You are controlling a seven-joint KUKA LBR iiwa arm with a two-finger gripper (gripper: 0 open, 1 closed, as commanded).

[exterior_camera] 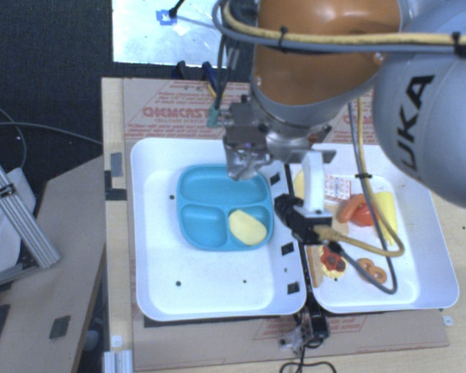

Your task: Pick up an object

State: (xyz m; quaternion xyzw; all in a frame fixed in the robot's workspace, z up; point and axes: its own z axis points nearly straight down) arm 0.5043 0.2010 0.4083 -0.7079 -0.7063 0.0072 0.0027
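Blue tray holds one yellow lemon; jaws hover above, opening impossible to tell.

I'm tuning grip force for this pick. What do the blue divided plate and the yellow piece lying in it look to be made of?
The blue divided plate looks like moulded plastic: uniform colour, rounded raised dividers, soft sheen. The yellow piece seems to be smooth plastic or rubber toy food: even pale colour, rounded shape, faint gloss. Whether it is hard or soft can't be judged from here.
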